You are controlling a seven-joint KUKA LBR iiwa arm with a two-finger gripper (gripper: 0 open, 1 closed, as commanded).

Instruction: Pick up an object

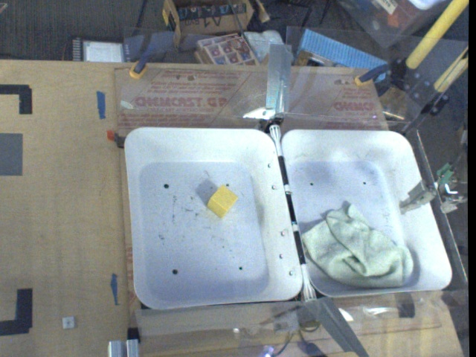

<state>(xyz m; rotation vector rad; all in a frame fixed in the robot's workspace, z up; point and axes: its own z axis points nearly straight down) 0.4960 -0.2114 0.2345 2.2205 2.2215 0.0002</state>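
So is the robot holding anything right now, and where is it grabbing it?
Nothing is held. The yellow block sits alone in the left bin, and the green cloth lies crumpled in the right bin, with nothing touching either.

A tan desk (59,222) with black corner marks and blue tape bits. Behind it, dark floor (74,13) cluttered with what may be cardboard boxes (204,10).

One fixed camera looks down aslant on both white bins (274,171).
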